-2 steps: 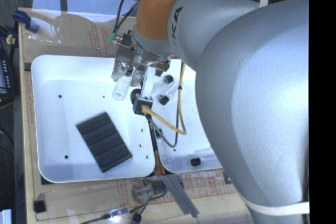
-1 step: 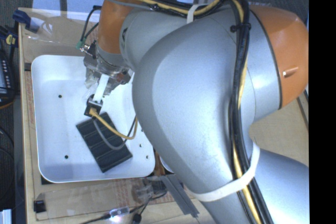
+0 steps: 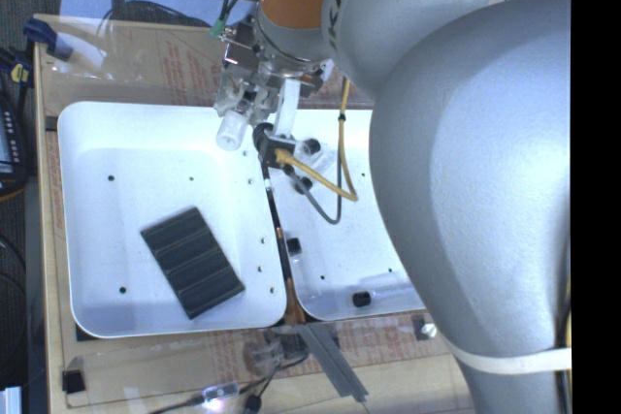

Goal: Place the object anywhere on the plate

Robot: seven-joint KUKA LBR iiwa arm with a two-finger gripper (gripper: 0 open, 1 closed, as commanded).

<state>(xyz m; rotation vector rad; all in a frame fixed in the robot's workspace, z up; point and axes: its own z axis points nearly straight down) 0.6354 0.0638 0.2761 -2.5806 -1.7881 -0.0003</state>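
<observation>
Camera view: end effector (image 3: 254,116), grip state unreadable, hovers at the bin divider; next, travel toward the dark ribbed rectangular plate (image 3: 192,261).

You look down from one fixed camera above the worktop (image 3: 146,368), tilted at a slant. The left bin (image 3: 97,208) fills the centre left of the frame, complete from rim to rim. The right bin (image 3: 330,286) sits at centre. The arm (image 3: 466,111) enters from the right, close to the lens, covering the frame's right half.
</observation>
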